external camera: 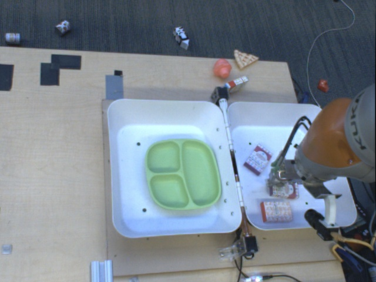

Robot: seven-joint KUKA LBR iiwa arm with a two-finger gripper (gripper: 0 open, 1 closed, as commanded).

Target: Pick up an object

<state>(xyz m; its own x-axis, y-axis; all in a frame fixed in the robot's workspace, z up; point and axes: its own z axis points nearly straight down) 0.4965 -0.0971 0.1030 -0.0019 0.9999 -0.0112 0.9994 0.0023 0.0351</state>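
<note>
The right white bin [329, 113] holds two small red-and-white packets. One packet [258, 159] lies tilted near the bin's left wall. The other packet [276, 211] lies flat by the front wall. My gripper [281, 184] hangs low over the bin floor between the two packets, closer to the front one. From this angle the wrist hides its tips, and I see nothing held. The arm's orange band [332, 140] rises to the right of it. In the left white bin [117, 175] sits a green divided plate [183, 174].
Beyond the bins on the wooden bench lie a red ball [222, 68], a pizza-slice toy [245, 59] and a small red-and-white stick [236, 83]. Black patches [59, 68] mark the bench at far left. Small objects lie scattered on the dark carpet [181, 37].
</note>
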